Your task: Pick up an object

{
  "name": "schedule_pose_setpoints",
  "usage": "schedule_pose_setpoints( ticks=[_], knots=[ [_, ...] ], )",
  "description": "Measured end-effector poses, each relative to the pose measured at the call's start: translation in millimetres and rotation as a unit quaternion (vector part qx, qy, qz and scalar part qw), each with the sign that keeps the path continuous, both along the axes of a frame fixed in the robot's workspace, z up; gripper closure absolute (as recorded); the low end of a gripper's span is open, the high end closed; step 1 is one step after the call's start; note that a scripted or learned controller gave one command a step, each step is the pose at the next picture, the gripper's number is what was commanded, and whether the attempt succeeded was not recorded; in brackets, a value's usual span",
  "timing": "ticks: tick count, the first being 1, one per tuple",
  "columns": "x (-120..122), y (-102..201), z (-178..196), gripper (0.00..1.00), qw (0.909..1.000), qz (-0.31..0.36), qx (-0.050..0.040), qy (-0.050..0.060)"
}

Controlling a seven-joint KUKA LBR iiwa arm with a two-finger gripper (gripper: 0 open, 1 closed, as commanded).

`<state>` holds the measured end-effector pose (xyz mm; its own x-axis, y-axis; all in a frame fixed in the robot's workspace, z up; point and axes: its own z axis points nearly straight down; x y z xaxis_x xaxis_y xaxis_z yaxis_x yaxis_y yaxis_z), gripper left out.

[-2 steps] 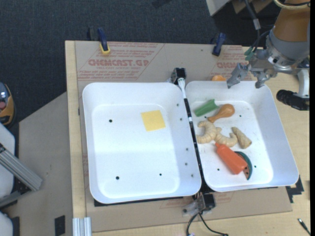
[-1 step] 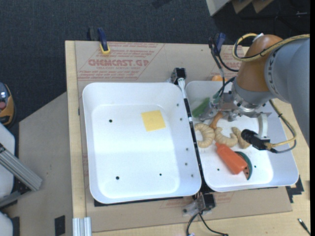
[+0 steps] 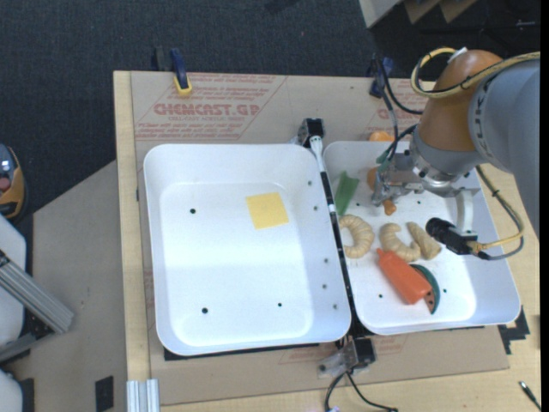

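Highest in the scene and nearest the camera, the grey arm (image 3: 506,114) reaches in from the right, with its orange band (image 3: 450,110) above the wrist. The gripper (image 3: 390,189) is over the far left part of the right bin (image 3: 480,314). Whether it is apart or together cannot be told from this view, and no object is seen clamped in it.

A small orange piece (image 3: 389,205) shows just below the gripper. Just to its left, a green strip (image 3: 345,191) lies beside the bin wall. Nearer the front lie a curled tan piece (image 3: 356,234) and two more tan pieces (image 3: 405,240) close together. An orange carrot (image 3: 403,279) lies in front of these, touching a green-edged slice (image 3: 430,287).

The left bin (image 3: 159,174) holds a yellow square (image 3: 267,210), well apart from the gripper.
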<state>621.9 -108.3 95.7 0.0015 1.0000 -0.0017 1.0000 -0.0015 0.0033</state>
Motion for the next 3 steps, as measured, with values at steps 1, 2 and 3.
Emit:
schedule_pose_setpoints(
  ticks=[1, 2, 3],
  knots=[
    [35.7, -34.5, 10.2, 1.0, 0.9998, 0.001, 0.0038, 0.021],
    [35.5, -51.4, -16.5, 1.0, 0.9996, 0.001, 0.0067, 0.026],
    [48.5, 22.6, 137.2, 1.0, 1.0, 0.005, 0.0009, -0.007]
  ],
)
